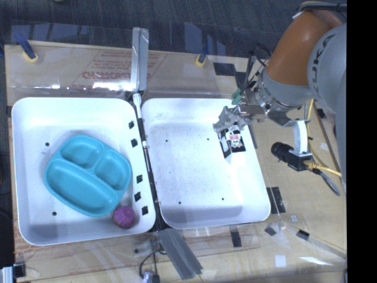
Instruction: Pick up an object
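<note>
Well, the grey arm (pixel 306 46) with its orange band comes in from the right and ends over the upper right part of the right bin (pixel 200 211). The gripper (pixel 231 122) hangs just above the bin floor there, close to the right wall. Right below its tip sits a small dark item with a white and red patch (pixel 234 141), partly under the gripper; whether that is a loose thing or part of the tool, I cannot tell. Whether the gripper is open, closed or holding anything, I cannot tell either, since the metal parts blur together.

The left bin (pixel 23 158) carries the things I can name. A light blue divided tray (pixel 88 174) with three compartments lies tilted across the middle of the floor, reaching toward the lower right corner. Just beside its lower right edge, touching or nearly so, rests a small purple ball-like object (pixel 124 216), near the bottom wall of that bin. The two bins sit side by side on the bench (pixel 70 69), their inner walls meeting along a dark seam.
</note>
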Robot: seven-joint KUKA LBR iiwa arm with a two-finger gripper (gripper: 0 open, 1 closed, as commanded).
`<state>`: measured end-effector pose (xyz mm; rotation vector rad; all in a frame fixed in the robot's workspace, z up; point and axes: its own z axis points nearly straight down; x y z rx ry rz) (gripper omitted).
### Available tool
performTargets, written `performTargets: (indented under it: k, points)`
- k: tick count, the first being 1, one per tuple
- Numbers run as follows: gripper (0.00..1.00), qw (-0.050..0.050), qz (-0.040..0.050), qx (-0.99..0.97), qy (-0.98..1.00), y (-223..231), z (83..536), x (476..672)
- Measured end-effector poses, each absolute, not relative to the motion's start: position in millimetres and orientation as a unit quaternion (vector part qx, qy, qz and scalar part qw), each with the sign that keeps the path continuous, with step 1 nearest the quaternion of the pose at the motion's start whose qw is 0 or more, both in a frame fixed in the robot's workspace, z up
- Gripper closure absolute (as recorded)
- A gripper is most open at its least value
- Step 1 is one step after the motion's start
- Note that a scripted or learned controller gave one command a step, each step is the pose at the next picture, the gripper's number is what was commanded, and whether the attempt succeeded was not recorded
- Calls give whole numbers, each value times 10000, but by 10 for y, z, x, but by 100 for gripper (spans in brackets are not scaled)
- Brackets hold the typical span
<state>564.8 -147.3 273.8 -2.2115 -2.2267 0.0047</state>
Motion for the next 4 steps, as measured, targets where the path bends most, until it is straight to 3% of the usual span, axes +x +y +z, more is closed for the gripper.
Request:
performTargets:
  k: [1, 2, 3, 4]
  points:
    - [0, 15, 12, -7043, -7099, -1466, 2743, 5651]
    - [0, -59, -57, -7038, -7104, -1540, 1125, 5813]
    - [0, 15, 8, -7039, -7103, -996, 915, 5471]
    - [100, 20, 8, -7030, -7112, -997, 1014, 5475]
